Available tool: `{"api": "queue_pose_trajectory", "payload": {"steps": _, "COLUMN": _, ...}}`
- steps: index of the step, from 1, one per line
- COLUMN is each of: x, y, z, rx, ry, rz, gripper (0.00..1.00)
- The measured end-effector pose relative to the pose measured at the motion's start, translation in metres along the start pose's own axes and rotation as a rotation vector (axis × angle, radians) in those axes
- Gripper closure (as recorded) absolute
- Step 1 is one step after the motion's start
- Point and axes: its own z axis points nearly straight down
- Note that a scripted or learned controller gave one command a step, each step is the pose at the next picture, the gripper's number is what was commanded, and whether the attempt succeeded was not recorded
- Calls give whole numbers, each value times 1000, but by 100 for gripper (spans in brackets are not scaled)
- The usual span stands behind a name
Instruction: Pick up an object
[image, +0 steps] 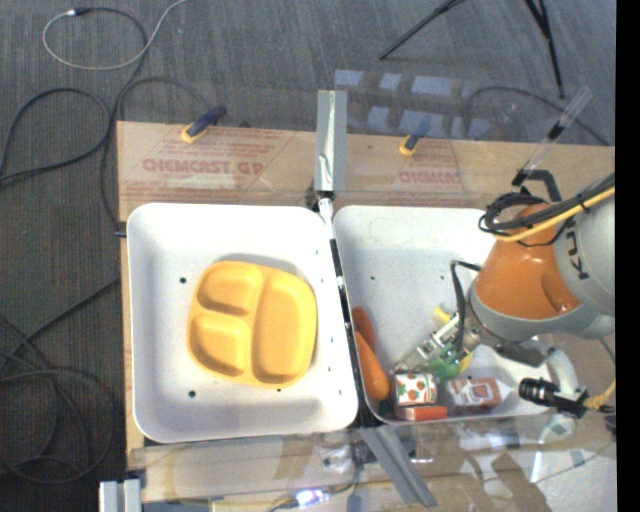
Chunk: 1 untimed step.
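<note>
the claw (440, 350) hangs low in the right bin (400, 270), near its front edge; whether it is spread or pinched i cannot tell. just below it lie two small cartons (414, 388), one touching the next (474, 393), with a red piece (420, 411) in front. a carrot (370, 362) lies along the bin's left wall, near the claw. a yellow tray (255, 322) sits in the left bin (160, 330).

Grey arm (600, 250) with a glossy orange band (525, 280), black and yellow cables along its upper side.
</note>
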Motion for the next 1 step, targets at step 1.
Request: {"api": "queue_pose_trajectory", "payload": {"steps": 1, "x": -36, "y": 48, "z": -17, "rx": 10, "ry": 5, "rz": 174, "gripper": 0}}
